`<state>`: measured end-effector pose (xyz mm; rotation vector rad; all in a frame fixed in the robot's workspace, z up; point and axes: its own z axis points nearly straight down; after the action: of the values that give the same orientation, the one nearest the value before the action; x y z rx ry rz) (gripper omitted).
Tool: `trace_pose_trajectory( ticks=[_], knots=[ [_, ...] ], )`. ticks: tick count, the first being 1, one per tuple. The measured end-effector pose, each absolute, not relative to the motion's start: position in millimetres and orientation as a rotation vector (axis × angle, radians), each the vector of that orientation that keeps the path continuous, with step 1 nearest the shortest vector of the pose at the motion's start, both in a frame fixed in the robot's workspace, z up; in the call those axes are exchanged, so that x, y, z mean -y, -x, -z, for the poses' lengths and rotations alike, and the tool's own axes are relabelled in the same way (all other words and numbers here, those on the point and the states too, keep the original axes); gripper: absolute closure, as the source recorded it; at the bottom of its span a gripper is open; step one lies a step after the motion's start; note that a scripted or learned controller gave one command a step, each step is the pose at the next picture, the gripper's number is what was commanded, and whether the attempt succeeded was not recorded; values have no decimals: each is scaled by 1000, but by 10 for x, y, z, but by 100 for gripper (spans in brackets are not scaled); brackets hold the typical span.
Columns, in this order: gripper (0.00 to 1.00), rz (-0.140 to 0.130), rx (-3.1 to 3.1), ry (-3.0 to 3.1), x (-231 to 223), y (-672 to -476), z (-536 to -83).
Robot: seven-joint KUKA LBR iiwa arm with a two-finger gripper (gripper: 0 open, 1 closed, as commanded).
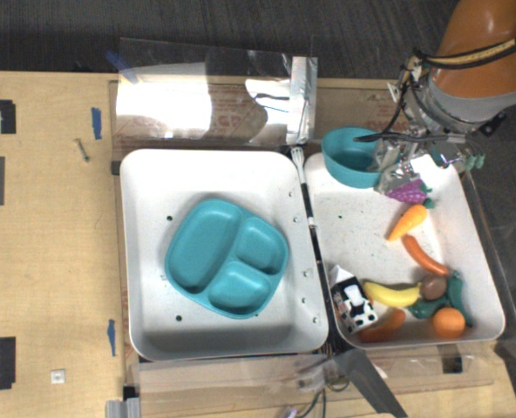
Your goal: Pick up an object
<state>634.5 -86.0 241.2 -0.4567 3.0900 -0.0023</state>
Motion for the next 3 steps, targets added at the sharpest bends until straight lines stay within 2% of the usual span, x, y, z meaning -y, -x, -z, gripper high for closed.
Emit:
trace_pose_trajectory(
  ticks=[1, 2, 3],
  knots=[
    [100, 1, -3102, 408, 817, -6687, -2930],
    [100, -3, -3085, 586, 532, -6670, -2598],
    [100, 1, -3016, 845, 485, -6667, -2697]
  ],
)
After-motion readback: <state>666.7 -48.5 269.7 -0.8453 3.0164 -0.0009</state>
